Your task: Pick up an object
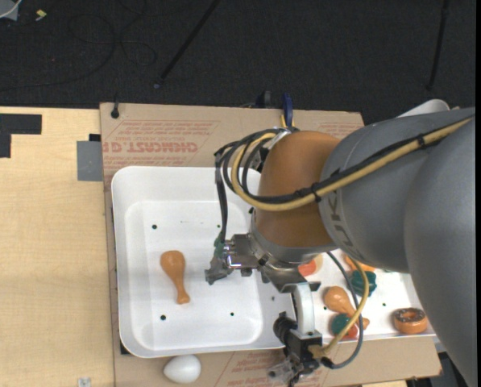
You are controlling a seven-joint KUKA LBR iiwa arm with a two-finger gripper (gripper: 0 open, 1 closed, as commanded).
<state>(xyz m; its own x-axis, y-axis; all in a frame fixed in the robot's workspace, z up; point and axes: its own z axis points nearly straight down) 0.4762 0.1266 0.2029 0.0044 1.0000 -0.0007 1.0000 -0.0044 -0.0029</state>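
Risk: the tool [218, 266] hangs over the left bin [143, 204], close to its right wall. The likeliest target, an orange drumstick [176, 274], lies apart from it, left of the bin's centre and nearer the bottom edge. A descent from here would probably close on the bare bin floor. The drumstick is rounded and tapers to a thin shaft, so an off-centre pinch could squeeze it sideways or roll it toward the left wall.

Other candidates sit in the right bin [385, 303], largely under the arm [385, 208].

Tool state: cannot tell how far open. No object is seen in it, and it appears to touch nothing.
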